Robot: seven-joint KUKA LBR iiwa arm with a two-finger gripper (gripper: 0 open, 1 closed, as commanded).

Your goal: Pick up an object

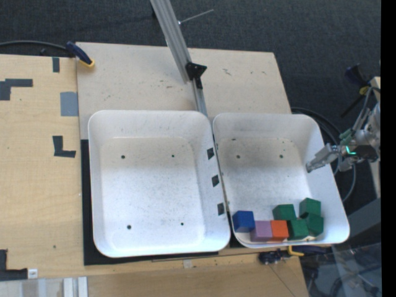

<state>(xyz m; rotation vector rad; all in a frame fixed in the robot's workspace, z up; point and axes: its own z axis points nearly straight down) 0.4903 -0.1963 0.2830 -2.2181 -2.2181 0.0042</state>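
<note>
Counter (154, 79): pale wood surface carrying two shallow white bins side by side, set on a dark mat.

Left bin (99, 166): white, speckled floor with four small dark dots.

Right bin (260, 129): white, touching the left bin along their shared rim; all loose objects lay gathered at its near edge, toward the near right corner.

Blue block (244, 220): stood at the near left of the cluster, just beside the bin's near wall.

Purple block (263, 229): lay just right of the blue block, against the near wall.

Orange block (279, 229): lay touching the purple block on its right.

Green blocks (301, 218): several, crowded together right of the orange block, reaching the near right corner; their exact number could not be told.

Jaws (315, 160): grey, hung over the right bin's right rim, well apart from the block cluster and farther back; nothing was seen between them. Whether they were spread or pressed together could not be told.

Metal rail (173, 33): slanted from the top of the view down to the junction of the bins.

Clamp (80, 53): blue and yellow, at the counter's far left corner.
</note>
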